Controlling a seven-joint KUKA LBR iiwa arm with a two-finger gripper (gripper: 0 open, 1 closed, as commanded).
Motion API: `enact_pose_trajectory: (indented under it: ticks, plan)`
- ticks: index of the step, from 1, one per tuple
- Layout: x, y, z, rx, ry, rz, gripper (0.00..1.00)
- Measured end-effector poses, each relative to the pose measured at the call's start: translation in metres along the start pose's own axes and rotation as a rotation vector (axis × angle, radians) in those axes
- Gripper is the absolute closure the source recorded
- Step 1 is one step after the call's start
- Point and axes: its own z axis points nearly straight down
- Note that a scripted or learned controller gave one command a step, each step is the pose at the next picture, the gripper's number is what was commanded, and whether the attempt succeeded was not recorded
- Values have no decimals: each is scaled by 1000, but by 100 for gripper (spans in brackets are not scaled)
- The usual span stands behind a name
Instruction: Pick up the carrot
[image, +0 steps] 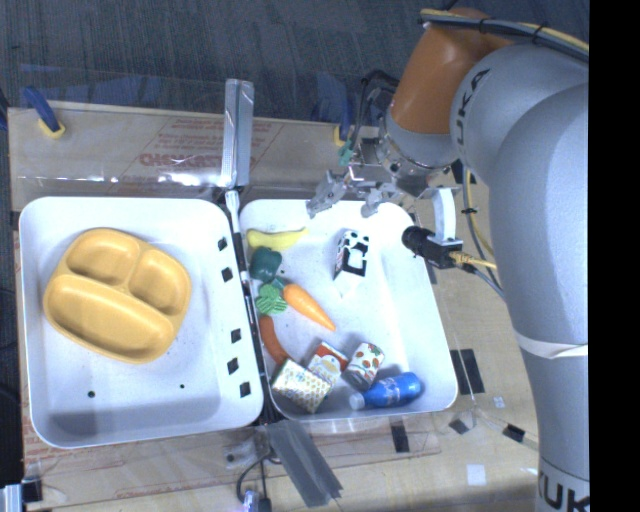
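1. The hand hangs over the far edge of the right bin, near that bin's far left corner. Its two fingers are spread apart, and nothing sits between them.
2. The carrot lies in the right bin, close to its left edge and about halfway along it. Its orange body points toward the bin's middle, and its green top faces the left wall. It is well apart from the hand.
3. Just beyond the carrot's top sits a dark green item, and beyond that a yellow banana lies near the far left corner of the bin.
4. A small black and white object lies near the middle of the bin's far half.
5. Along the near edge of the right bin are a patterned box, a red and white carton, a small printed can and a blue bottle, packed close together.
6. The left bin holds a large yellow bread-shaped piece toward its far left part.
7. Both bins rest side by side on the surface.
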Motion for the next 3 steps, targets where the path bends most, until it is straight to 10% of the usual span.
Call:
enact_pose_trajectory:
  ticks: [1,3]
  plan:
    - [3,-11,123,-3,-2,9,0]
    - [53,-84,-37,-3,0,-28,0]
